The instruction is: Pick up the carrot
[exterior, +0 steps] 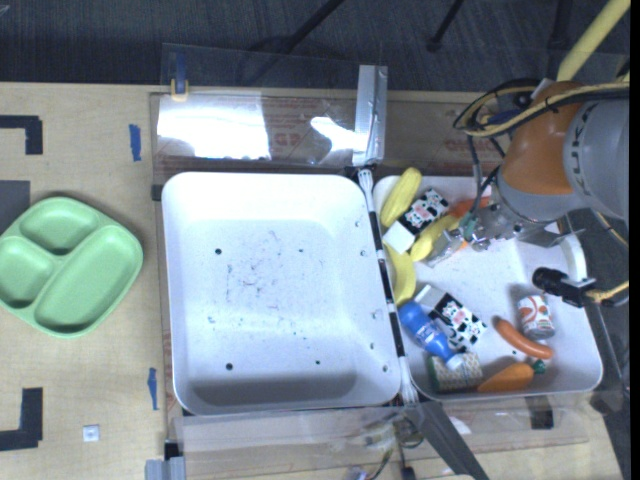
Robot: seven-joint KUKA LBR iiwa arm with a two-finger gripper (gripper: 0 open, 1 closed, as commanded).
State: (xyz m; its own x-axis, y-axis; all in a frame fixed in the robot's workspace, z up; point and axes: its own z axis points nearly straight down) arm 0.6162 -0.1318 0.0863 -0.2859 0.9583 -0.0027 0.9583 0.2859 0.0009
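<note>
Down in the right bin [585, 368], the gripper [478, 230] hung low; its hold could not be told. The carrot [508, 376] lay well apart, nearer the camera.

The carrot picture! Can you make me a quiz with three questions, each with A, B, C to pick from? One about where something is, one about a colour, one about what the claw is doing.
1. Where is the carrot?
A. left bin
B. right bin, near front edge
C. green plate

2. What colour is the divided plate?
A. green
B. red
C. blue

3. Is the claw at the carrot?
A. touching it
B. squeezing it
C. apart from it, at the bin's far end

Answers: 1 B, it lies in the right bin beside the hot dog. 2 A, pale green. 3 C, the claw sits by the bananas.
</note>
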